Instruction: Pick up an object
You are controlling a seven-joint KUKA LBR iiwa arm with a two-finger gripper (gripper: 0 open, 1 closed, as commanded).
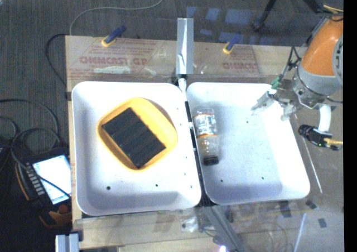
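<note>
End effector point(273, 103) looks open, holding nothing. You should drop over the bottle point(206, 135) and close across its width.

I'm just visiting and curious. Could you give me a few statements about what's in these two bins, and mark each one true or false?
1. A yellow dish holding a black ridged block lies in the left white bin. True.
2. A clear plastic bottle with a dark cap lies in the right white bin. True.
3. The bottle stands upright. False: it lies on its side, by the bin's left wall.
4. The gripper holds the bottle. False: it is apart, over the right bin's upper right.
</note>
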